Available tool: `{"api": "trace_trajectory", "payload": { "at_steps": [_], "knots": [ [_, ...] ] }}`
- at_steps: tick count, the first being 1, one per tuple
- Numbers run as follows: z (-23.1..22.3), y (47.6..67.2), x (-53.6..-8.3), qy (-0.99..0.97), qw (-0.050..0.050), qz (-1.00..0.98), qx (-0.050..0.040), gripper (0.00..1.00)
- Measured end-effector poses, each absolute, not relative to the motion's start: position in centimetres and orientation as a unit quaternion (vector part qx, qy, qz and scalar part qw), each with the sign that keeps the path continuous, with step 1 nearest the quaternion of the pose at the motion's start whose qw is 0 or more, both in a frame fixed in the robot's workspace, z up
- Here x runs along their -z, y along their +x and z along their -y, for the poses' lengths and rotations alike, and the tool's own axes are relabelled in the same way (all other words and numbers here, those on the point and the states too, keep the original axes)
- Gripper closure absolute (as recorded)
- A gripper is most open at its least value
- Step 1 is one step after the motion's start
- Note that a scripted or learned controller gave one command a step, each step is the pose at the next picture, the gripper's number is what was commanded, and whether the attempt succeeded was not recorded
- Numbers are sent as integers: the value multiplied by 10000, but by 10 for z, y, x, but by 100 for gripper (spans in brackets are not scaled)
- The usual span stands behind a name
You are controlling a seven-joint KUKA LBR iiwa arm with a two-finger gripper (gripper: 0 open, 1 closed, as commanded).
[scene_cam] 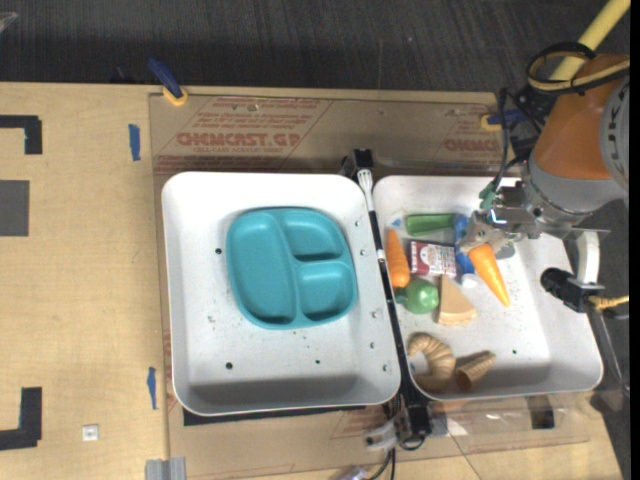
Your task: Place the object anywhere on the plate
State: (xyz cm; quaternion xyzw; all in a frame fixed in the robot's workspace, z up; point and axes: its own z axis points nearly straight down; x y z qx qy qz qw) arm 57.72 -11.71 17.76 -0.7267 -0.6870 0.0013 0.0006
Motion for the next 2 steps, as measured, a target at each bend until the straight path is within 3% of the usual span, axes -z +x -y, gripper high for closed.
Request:
{"api": "trace_trajectory", "payload": {
  "at_steps": [1,2],
  "knots": [
    [24,583,-203,-6907,-10,7231,24,100],
    [-12,628,-184,-7412,-6,6713,2,100]
  ]
}}
